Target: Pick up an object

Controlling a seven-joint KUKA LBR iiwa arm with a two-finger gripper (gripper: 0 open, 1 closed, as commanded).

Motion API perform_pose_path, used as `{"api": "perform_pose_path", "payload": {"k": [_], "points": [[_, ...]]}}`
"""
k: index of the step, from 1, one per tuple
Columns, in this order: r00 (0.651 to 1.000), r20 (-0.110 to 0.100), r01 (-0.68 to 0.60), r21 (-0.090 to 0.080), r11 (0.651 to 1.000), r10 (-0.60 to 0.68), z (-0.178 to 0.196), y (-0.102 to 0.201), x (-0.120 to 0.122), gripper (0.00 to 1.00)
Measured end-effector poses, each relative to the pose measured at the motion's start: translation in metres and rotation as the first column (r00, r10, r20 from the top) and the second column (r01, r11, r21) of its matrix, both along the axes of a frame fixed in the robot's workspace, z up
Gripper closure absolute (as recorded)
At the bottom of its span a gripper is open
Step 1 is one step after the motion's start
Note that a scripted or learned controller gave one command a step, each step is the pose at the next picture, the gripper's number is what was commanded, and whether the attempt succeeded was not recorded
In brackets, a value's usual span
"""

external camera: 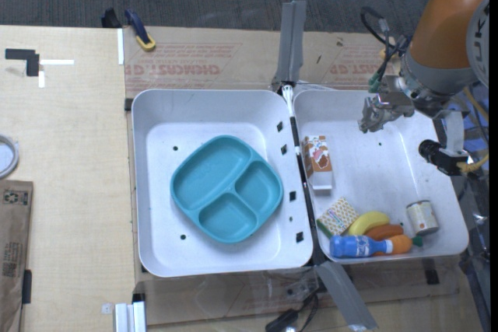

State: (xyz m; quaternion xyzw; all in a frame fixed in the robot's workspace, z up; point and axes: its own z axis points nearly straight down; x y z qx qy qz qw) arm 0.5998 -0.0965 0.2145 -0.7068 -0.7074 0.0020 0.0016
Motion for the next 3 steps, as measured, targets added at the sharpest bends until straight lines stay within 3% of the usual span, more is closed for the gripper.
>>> {"api": "perform_pose_path", "payload": {"k": [1,2,3], "points": [[0.986,0.002,0.168,0.001,0.986,-0.168,-0.1243,-0.0571,-0.0511,0.00],[0.985,-0.002,0.172,0.001,0.985,-0.172,-0.1173,-0.0577,-0.0516,1.00],[0.985,-0.002,0.171,0.001,0.985,-0.171,-0.1172,-0.0576,-0.0516,0.00]]}}
